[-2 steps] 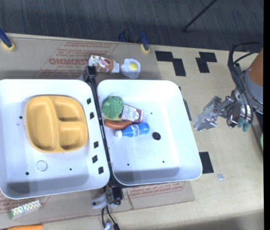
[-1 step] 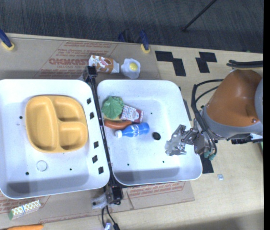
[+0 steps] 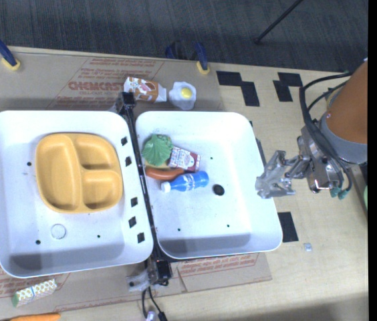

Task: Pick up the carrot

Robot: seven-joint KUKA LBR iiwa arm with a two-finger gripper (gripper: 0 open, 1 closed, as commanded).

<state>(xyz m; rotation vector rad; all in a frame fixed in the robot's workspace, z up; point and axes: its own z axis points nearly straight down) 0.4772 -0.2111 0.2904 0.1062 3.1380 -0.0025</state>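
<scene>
The carrot (image 3: 163, 173) is an orange piece lying in the right bin (image 3: 242, 132), near its left wall. A green leafy toy (image 3: 156, 149) and a red packet (image 3: 184, 158) overlap its top edge, and a blue bottle (image 3: 187, 182) lies against its lower right side. My gripper (image 3: 267, 184) hangs over the bench just outside the right bin's right rim, well to the right of the carrot. Its fingers look open, with nothing between them.
A small black item (image 3: 218, 190) lies in the right bin. The left bin (image 3: 8, 199) holds a yellow divided tray (image 3: 79, 171). Behind the bins sit a small carton (image 3: 142, 89) and a white-and-yellow toy (image 3: 183, 94). Cables trail beside the arm at right.
</scene>
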